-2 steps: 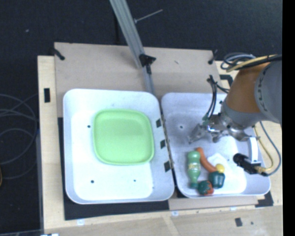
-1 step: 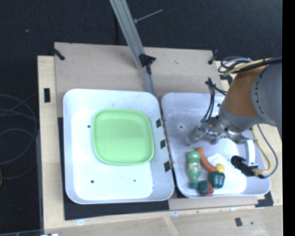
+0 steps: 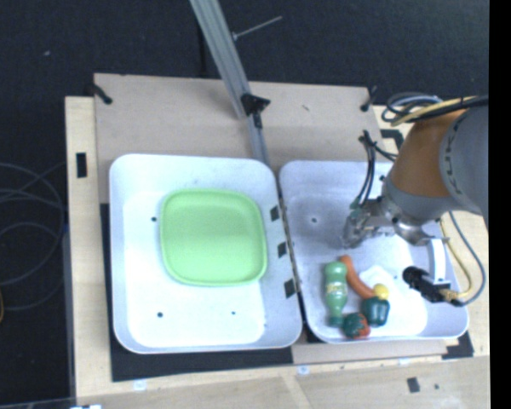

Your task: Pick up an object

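Hand (image 3: 358,227) low in right bin (image 3: 315,186), grip state unclear; green bottle (image 3: 335,285) at its 7 o'clock.

The two white bins (image 3: 136,313) look like smooth, shiny plastic. The green plate (image 3: 213,237) is smooth plastic with a dull finish. The worktop (image 3: 315,100) looks like plain, matt wood. The small toys (image 3: 354,301) look like bright, glossy plastic. The tool (image 3: 358,227) looks like grey metal.

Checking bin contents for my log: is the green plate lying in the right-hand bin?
No. The green plate lies in the left bin; the right bin holds small toys.
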